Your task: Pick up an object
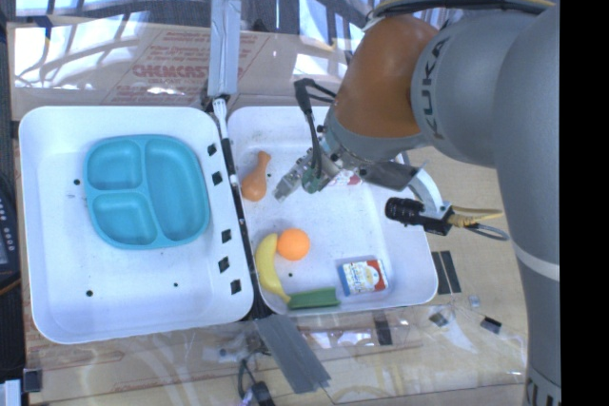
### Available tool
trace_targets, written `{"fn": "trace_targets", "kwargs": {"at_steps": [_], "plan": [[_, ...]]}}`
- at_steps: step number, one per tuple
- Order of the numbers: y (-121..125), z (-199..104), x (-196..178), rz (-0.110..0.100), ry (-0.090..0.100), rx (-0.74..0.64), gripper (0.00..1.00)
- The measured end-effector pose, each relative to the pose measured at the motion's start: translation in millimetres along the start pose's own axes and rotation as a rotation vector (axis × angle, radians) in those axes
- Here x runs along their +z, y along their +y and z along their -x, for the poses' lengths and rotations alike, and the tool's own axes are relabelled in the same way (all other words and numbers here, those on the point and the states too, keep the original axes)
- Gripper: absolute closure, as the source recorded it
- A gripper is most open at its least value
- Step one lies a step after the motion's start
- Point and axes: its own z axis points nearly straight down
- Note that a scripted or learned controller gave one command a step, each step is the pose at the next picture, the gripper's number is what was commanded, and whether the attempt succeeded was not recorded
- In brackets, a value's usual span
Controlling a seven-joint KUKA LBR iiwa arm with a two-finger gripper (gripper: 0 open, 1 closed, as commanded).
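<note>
The gripper (pixel 297 178) hangs low in the right bin (pixel 404 247); whether it is spread I cannot tell. The drumstick toy (pixel 255 178) lies just left of it: centre over its shaft, then descend squarely

Claw (pixel 303 176) fingers blurred, indistinct

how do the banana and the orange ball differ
The banana is yellow, long and curved; the orange ball is orange and round. The banana lies along the right bin's left wall, reaching nearer the front edge; the ball sits just to its right, near its upper end. Both lie in the right bin.
</note>
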Motion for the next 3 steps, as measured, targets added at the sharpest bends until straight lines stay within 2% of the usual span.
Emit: {"fn": "trace_targets", "kwargs": {"at_steps": [1,2,3], "plan": [[-22.3,10.9,-0.3,0.000,0.001,0.841,1.00],[-0.3,-13.4,0.7,-0.005,0.005,0.643,1.00],[-0.3,-13.4,0.6,-0.005,0.004,0.643,0.00]]}}
